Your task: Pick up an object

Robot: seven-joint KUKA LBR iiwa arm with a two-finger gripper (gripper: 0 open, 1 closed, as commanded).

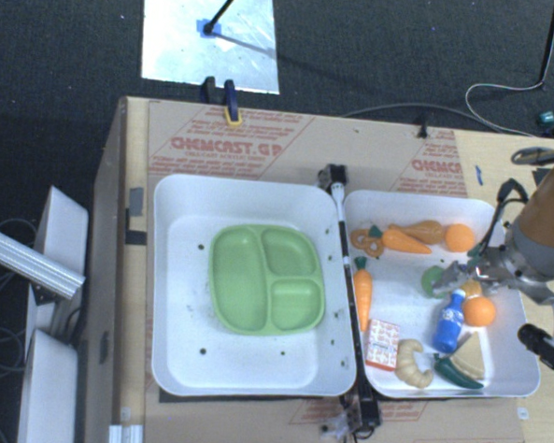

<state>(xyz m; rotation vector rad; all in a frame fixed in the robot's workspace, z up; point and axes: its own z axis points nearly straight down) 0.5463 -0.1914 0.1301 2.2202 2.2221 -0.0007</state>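
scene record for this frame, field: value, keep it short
left bin: shallow white bin holding a green three-compartment plastic tray
right bin: shallow white bin holding toy food
right bin items: blue bottle, orange ball, two toy carrots, croissant, red-and-white card
gripper: over right bin, near the blue bottle and orange ball
grasp: cannot tell
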